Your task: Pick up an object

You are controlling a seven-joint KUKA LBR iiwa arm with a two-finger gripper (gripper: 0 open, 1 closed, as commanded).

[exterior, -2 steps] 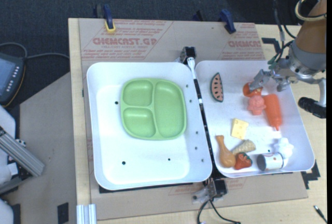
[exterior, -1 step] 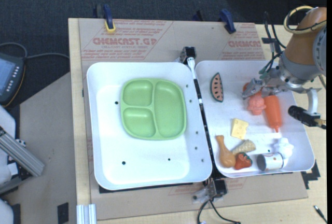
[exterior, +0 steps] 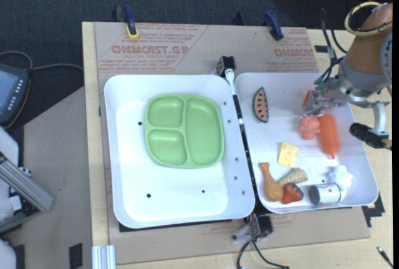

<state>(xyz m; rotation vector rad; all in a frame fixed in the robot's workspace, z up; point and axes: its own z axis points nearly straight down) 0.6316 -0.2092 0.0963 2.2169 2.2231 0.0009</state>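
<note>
My gripper [exterior: 317,107] reaches down into the right bin [exterior: 368,190] near its far right side. Directly under its tip lies a small pink toy [exterior: 308,127], touching or almost touching it. An orange carrot [exterior: 328,135] lies right beside the pink toy. A watermelon slice [exterior: 260,104] rests at the bin's far left. Toward the near edge are a yellow cheese wedge [exterior: 288,154], a chicken leg [exterior: 270,182], a piece of bread [exterior: 295,175], a red strawberry [exterior: 292,194] and a white bottle [exterior: 326,192].
The left bin [exterior: 124,199] holds a green divided plate [exterior: 184,130]. The grey arm with its orange band [exterior: 368,43] comes in from the upper right. Blue clamps [exterior: 131,22] sit on the bench's far edge.
</note>
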